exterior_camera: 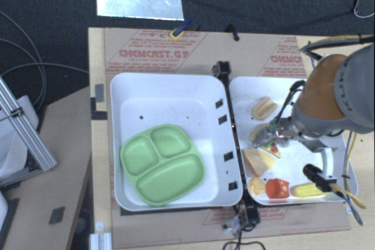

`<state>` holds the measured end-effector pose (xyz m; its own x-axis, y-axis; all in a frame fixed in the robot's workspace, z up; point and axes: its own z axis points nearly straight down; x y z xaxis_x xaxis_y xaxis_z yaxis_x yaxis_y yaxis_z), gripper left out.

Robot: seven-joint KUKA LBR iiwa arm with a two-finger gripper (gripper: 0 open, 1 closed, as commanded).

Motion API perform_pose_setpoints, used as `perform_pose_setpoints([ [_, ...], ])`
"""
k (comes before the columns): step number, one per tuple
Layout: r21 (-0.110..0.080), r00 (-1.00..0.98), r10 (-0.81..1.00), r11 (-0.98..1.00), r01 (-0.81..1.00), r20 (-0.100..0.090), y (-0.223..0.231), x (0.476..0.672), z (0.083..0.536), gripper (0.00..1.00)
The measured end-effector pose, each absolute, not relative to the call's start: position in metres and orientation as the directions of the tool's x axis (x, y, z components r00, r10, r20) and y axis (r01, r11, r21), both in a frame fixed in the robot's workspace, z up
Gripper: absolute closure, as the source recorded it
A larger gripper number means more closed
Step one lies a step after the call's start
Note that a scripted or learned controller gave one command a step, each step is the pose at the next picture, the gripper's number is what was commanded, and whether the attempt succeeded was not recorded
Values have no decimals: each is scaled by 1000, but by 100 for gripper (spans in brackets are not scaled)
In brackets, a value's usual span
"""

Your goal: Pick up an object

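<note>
In the right-hand shallow white bin (pixel 241 91) lie the candidate objects: a tan bun-shaped piece (pixel 264 107) near the back, a pale yellow wedge (pixel 256 160) at the middle, and along the front wall a small yellow lump (pixel 256 186), a red block (pixel 278 188) and a yellow banana-shaped piece (pixel 307 189). The two-finger gripper (pixel 270 134) is low among them just beside the wedge, and whether it is parted or clamped on anything cannot be told. The left-hand shallow white bin (pixel 158 86) holds a green three-compartment plastic plate (pixel 162 164).
</note>
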<state>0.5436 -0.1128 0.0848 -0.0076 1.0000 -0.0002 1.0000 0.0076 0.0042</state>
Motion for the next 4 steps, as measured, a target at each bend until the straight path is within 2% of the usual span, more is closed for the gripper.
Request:
perform_pose_setpoints([
  [1,7,-8,1000,8,1000,0,-96,594,85,0],
  [2,6,-6,1000,6,1000,0,-98,593,96,100],
  [3,9,-3,1000,3,1000,3,-107,590,89,100],
  [4,-3,-6,1000,6,1000,3,-115,621,86,100],
])
